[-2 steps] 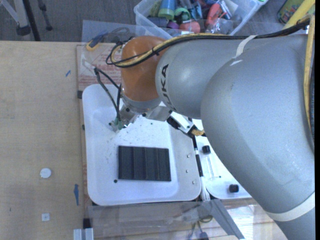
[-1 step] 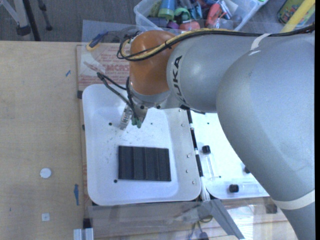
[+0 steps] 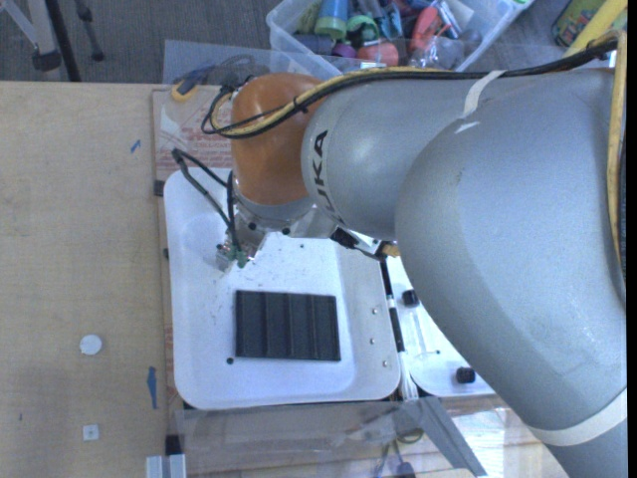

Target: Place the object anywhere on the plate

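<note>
The arm (image 3: pixel 468 167) hides the hand, perhaps over the bin (image 3: pixel 189 267) beside a ribbed black block (image 3: pixel 287 326).

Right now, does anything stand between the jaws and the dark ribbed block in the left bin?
Nothing visible does. Only bare floor of the left bin separates them from the block, which lies flat just below in the camera view.
</note>
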{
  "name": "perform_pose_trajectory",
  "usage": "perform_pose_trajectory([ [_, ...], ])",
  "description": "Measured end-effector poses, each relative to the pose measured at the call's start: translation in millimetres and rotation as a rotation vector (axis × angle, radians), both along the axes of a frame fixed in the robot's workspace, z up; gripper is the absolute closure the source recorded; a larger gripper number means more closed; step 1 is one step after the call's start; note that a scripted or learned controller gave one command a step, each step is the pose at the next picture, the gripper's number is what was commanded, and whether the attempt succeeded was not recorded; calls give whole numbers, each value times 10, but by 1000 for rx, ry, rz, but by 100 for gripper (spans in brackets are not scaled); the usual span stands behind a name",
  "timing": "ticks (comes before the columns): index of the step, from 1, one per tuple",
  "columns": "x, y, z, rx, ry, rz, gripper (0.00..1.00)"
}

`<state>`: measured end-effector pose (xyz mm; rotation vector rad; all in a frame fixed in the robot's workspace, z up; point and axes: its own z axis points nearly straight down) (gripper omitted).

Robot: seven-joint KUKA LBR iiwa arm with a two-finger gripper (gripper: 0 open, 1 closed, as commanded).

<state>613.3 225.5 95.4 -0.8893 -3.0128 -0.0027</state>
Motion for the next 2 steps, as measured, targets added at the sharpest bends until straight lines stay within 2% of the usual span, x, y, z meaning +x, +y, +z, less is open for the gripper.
perform_pose_trajectory([
  [1,-46,1,619,1,-7,391,100],
  [2,-1292,0,871,0,0,587,100],
])
